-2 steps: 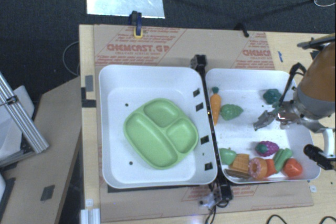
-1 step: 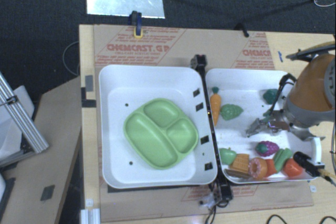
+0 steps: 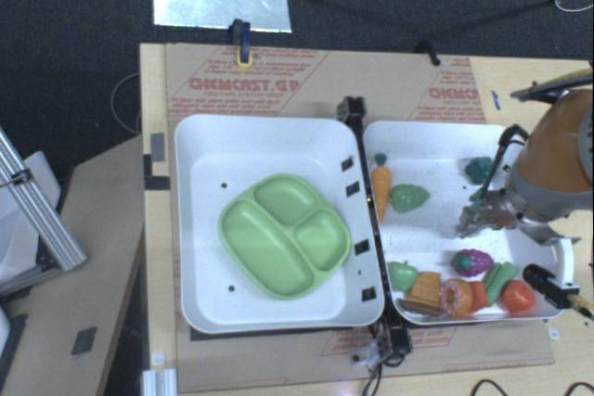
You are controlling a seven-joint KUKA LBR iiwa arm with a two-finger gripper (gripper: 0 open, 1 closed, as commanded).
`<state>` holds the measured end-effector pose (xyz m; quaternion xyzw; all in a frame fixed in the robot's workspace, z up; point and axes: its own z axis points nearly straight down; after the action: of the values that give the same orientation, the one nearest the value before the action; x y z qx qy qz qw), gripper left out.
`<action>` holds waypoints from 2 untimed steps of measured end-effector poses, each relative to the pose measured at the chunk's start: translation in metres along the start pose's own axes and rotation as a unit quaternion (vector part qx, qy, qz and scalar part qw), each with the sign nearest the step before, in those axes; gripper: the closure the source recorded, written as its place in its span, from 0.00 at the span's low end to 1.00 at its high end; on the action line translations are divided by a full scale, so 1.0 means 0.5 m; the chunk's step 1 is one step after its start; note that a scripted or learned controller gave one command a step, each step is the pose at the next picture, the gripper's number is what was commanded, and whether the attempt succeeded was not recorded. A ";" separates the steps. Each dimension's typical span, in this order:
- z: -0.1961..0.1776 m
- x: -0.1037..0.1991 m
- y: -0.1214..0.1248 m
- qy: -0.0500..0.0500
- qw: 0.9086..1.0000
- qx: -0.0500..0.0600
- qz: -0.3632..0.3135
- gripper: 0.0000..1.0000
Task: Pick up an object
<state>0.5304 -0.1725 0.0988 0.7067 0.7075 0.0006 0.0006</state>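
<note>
**Gripper low in right bin, grip unclear**

In the right bin [image 3: 418, 144], the gripper [image 3: 483, 220] sits low over bare white floor; can't tell if it's released or clenched. Purple grapes [image 3: 473, 261] lie just below it, a teal piece [image 3: 479, 169] above it. Carrot [image 3: 380, 184] and green broccoli [image 3: 407, 196] near the divider. Green pepper [image 3: 402, 274], bread [image 3: 424, 289], donut [image 3: 456, 296], tomato [image 3: 518, 296] crowd the near wall. Left bin [image 3: 200, 199] holds a green divided plate [image 3: 284, 235].

I see plastic toy foods in the right white bin [image 3: 436, 164]: an orange carrot [image 3: 380, 183], a green broccoli piece [image 3: 408, 197], a purple grape bunch [image 3: 473, 261].
</note>
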 end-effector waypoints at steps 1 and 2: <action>-0.091 -0.014 0.009 -0.001 1.000 -0.002 -0.001 1.00; -0.216 -0.027 0.017 -0.001 1.000 -0.003 -0.001 1.00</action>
<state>0.5386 -0.1860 0.2071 0.7058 0.7084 0.0017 0.0038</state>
